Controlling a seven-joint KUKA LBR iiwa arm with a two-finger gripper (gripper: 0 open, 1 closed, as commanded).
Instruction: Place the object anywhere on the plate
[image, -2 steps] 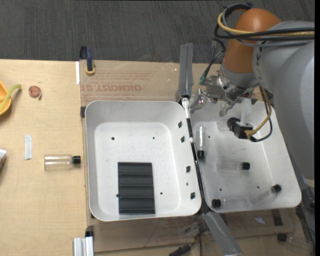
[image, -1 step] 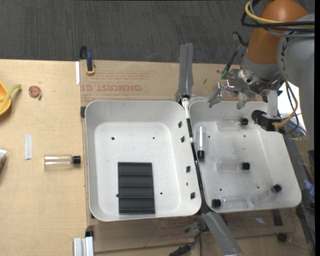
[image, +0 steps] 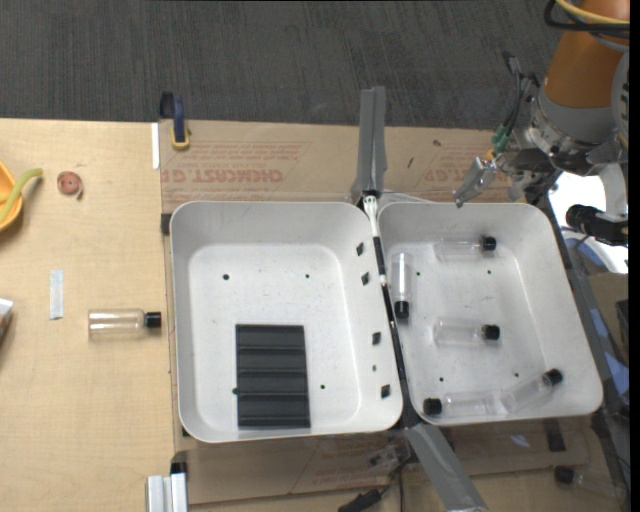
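Note:
A black ridged plate (image: 271, 377) lies flat in the front part of the left bin (image: 200, 300). Several clear bottles with black caps lie in the right bin (image: 560, 300): one (image: 400, 280) along its left wall, one (image: 458, 248) near the back, one (image: 460, 333) in the middle, and two more (image: 475, 405) (image: 530, 388) at the front. My gripper (image: 478, 180) hangs above the back rim of the right bin, pointing down and left, well behind the bottles and apart from them. Nothing shows in its grasp.
The orange-banded arm (image: 590, 60) comes in at the top right. On the bench to the left of the bins lie another clear bottle (image: 118, 321), a white strip (image: 56, 295), a small red disc (image: 68, 182) and a yellow object (image: 8, 195). A grey divider bar (image: 372, 140) runs between the bins.

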